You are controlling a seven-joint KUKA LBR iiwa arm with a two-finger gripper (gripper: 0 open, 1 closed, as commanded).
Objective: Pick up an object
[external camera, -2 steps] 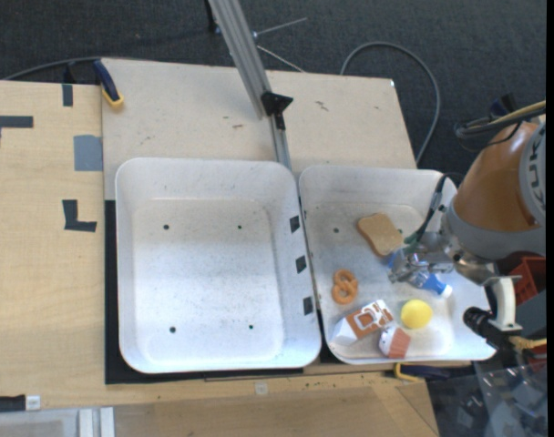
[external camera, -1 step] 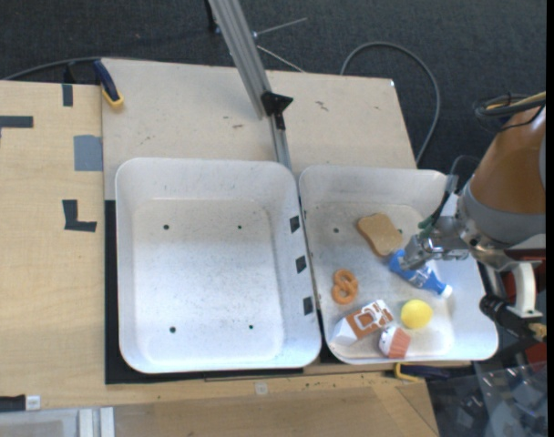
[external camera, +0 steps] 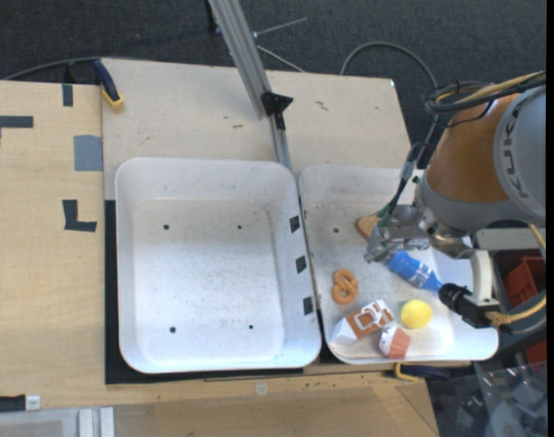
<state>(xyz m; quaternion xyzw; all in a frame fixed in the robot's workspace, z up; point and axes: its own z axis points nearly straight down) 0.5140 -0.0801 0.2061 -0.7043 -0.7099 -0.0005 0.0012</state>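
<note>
Objects are lying clustered in the right bin [external camera: 350, 185]: blue bottle [external camera: 415, 270], yellow ball [external camera: 416, 314], orange pretzel [external camera: 344, 286], a patterned orange block [external camera: 370, 318] and a small red-and-white piece [external camera: 394, 340]. Gripper [external camera: 383, 244] is hanging low beside the bottle's near end; cannot tell its opening from here. Risk, as I'm judging it: the bottle is lying slanted, so a closing pinch could be rolling it aside or clipping the brown piece [external camera: 365, 225] instead.

A grey metal pole [external camera: 250, 62] slants over the bench [external camera: 40, 244] above the left bin [external camera: 204, 176].
</note>
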